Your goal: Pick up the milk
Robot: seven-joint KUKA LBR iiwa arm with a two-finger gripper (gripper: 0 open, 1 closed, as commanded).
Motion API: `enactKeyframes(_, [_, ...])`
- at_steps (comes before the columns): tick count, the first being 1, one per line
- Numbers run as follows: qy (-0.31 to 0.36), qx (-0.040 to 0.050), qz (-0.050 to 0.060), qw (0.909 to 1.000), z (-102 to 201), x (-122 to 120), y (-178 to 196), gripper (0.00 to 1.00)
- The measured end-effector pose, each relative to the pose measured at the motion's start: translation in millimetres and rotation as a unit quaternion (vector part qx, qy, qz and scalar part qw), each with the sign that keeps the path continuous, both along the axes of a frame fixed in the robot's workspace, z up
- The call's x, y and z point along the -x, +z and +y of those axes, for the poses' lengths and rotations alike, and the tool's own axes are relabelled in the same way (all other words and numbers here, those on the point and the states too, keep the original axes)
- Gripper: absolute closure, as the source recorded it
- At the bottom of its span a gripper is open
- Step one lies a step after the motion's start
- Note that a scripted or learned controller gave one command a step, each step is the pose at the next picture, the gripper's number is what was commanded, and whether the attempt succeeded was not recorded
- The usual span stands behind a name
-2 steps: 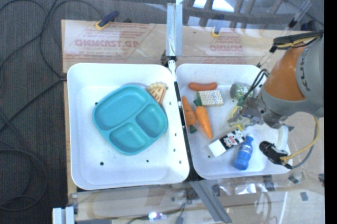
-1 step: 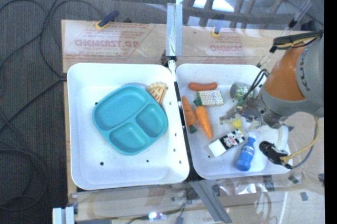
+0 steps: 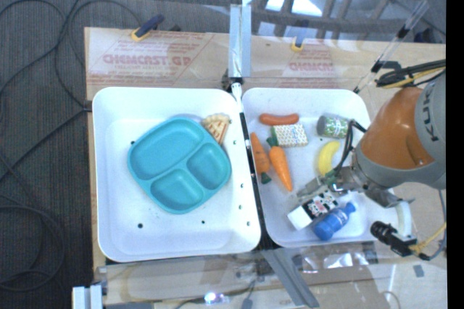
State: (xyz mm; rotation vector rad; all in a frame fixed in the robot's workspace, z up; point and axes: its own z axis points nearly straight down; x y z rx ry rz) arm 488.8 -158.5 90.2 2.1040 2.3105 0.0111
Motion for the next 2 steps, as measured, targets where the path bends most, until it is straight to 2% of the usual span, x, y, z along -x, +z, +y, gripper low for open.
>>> enactKeyframes(1, [0.001,-0.0022,0.000,1.0000,2,-1,9,1.00])
enactKeyframes(2, [-0.108,-0.0021,0.009,0.9941,-45,5,108,1.00])
